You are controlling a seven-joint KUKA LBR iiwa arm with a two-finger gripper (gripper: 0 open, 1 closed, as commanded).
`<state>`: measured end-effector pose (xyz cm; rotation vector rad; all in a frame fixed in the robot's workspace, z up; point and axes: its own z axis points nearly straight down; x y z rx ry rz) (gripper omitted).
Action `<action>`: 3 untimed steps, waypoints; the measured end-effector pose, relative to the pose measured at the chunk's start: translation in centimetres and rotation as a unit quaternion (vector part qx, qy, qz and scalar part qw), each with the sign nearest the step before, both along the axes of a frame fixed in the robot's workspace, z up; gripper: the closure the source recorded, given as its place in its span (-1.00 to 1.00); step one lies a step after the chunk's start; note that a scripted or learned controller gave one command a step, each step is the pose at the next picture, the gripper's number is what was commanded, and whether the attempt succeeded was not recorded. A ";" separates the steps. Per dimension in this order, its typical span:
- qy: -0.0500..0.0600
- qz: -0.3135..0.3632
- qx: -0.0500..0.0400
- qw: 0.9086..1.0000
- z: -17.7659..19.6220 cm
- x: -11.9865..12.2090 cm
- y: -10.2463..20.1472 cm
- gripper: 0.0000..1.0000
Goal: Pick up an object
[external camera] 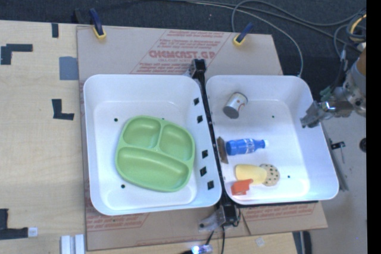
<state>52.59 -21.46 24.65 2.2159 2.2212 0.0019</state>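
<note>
- Pincer (311, 118) hovering over the right rim of the right bin (297, 87), fingers' spread impossible to tell, nothing seen between them.
- Reaching in from the right, grey arm (351, 95) hanging at the bench's (36, 128) edge.
- Lying in the right bin: small metal cup (234, 104) tipped on its side near the back; blue bottle (244, 145) resting flat at the middle; brown block (222, 150) just beside the bottle, against the divider.
- Sitting near the front of that bin: yellow piece (251, 172), orange piece (241, 187) touching it, speckled cookie-like disc (271, 174) just beside.
- Filling much of the left bin (95, 92): green divided plate (156, 153), lying flat.
- Trailing across the dark floor behind: cables (196, 0).
</note>
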 end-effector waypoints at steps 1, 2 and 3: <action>0.002 0.002 0.002 1.000 -1.3 0.8 5.1 1.00; 0.003 0.002 0.002 1.000 -2.5 0.7 10.4 1.00; 0.002 0.002 0.002 1.000 -2.3 2.1 15.4 1.00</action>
